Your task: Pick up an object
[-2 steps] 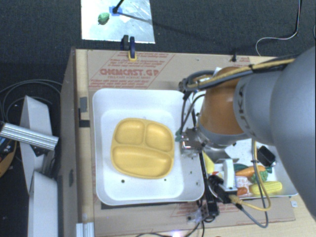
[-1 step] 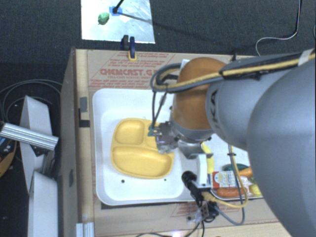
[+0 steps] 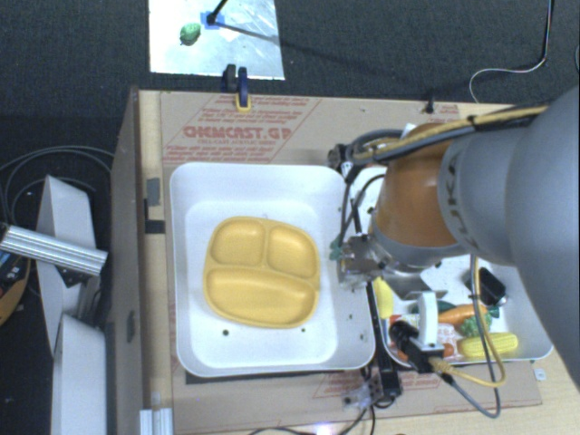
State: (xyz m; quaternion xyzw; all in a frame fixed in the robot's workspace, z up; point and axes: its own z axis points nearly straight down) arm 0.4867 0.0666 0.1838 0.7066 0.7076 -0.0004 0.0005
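Arm (image 3: 453, 198) poised over right bin (image 3: 535, 347); jaws' state cannot be told.
Candidate objects, corn cob (image 3: 489, 343) and carrot (image 3: 456, 314), lie at 5 o'clock within reach; yellow divided plate (image 3: 263, 272) occupies left bin (image 3: 195, 243).

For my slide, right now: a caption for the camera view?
KUKA arm over right bin of toy food; yellow divided plate in left bin.
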